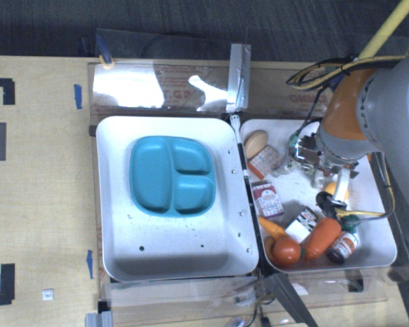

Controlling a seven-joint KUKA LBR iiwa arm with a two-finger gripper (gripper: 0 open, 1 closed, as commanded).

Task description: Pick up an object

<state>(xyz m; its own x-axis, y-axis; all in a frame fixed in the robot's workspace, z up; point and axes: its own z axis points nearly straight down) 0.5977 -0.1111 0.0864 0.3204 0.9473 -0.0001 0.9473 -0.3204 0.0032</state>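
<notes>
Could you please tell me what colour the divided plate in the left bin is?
The plate is turquoise blue, plain with no pattern, seen clearly in the camera view.

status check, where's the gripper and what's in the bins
Gripper low over right bin, nothing seen held. Carrot and tomato bunched at near edge with small packets. Left bin carries blue tray.

My gripper (pixel 329 182) hangs over the right bin (pixel 388 247), my grey arm with its orange band reaching in behind it. Just below my gripper lie a carrot (pixel 322 237), a tomato (pixel 285 251) and a small bottle (pixel 343 245). To its left sit two small packets (pixel 267 201). Well off left, a blue divided tray (pixel 172 176) rests in the left bin (pixel 116 244).
</notes>
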